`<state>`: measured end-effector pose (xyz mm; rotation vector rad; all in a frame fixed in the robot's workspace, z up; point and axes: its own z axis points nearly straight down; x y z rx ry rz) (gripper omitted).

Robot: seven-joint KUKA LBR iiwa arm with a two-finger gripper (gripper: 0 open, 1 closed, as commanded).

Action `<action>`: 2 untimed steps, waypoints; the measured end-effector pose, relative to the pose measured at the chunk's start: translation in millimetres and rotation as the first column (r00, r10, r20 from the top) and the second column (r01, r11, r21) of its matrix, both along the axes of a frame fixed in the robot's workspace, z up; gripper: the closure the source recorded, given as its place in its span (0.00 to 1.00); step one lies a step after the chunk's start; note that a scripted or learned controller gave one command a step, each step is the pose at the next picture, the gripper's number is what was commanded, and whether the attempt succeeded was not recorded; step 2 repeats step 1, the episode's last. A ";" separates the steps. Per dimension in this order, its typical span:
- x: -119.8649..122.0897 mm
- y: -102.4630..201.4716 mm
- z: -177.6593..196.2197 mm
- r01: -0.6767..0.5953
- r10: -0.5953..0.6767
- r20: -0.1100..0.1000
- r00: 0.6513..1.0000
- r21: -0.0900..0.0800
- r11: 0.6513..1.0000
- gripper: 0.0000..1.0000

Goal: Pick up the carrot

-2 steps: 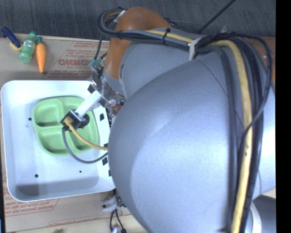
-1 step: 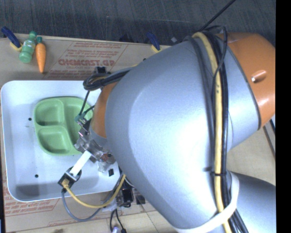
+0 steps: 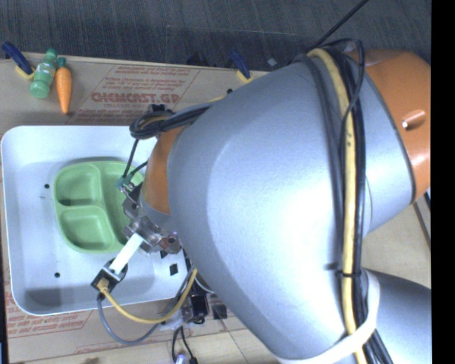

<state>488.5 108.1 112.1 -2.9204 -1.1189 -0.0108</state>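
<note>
Looking down, I see the carrot (image 3: 64,89) on the cardboard (image 3: 144,82) beyond the left bin's (image 3: 19,226) far left corner, long axis running near-to-far, well off far-left of my gripper (image 3: 140,222), whose opening I cannot tell.

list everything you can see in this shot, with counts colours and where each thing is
carrot: 1, orange with a green top, on the cardboard beyond the bin's far left corner, outside the bin
green item: 1, pale green, close on the carrot's left; too small to identify
divided tray: 1, green, inside the bin, its right side hidden by the arm
bin: 1, white, left half of the view
cardboard: 1 sheet, brown with red print, under the bin
clips: 2, blue, at the cardboard's far edge
arm: 1, grey with orange band, reaching in from the right over the bin
gripper: 1, above the bin beside the tray
</note>
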 end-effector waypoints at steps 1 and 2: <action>-11.3 30.1 6.6 0.179 -0.179 -0.002 0.984 -0.013 0.984 1.00; -11.3 30.1 6.6 0.179 -0.179 -0.002 0.984 -0.013 0.984 1.00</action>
